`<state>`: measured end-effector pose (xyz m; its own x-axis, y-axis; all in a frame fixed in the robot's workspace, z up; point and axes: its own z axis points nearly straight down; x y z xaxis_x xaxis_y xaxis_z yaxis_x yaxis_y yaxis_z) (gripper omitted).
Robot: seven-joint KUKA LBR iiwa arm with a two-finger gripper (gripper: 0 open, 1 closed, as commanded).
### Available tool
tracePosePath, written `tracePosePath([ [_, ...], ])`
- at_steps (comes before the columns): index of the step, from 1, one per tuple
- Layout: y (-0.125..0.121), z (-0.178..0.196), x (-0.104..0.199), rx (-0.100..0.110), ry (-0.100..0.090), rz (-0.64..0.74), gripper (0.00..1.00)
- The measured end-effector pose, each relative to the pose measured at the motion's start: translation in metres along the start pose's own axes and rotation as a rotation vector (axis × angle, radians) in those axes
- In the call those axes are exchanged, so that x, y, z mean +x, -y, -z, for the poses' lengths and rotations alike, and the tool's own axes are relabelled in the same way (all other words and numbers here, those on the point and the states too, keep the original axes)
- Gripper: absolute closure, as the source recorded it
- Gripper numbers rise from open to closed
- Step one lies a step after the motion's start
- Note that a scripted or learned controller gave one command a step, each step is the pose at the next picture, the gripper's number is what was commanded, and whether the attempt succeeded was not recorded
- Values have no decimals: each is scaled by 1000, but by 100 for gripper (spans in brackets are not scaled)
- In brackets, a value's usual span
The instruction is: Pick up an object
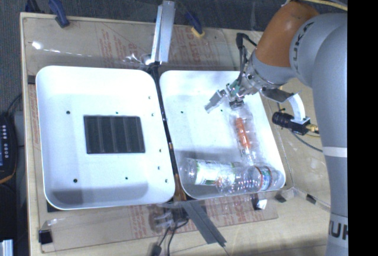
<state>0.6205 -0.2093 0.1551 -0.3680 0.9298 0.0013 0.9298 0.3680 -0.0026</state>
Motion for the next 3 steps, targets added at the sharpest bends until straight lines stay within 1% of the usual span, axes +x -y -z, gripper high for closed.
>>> tracePosePath([
  [1,46,-37,18,-1,0,-3,0],
  [2,45,-26,18,-1,1,-1,100],
  [3,45,-26,18,-1,1,0,0],
])
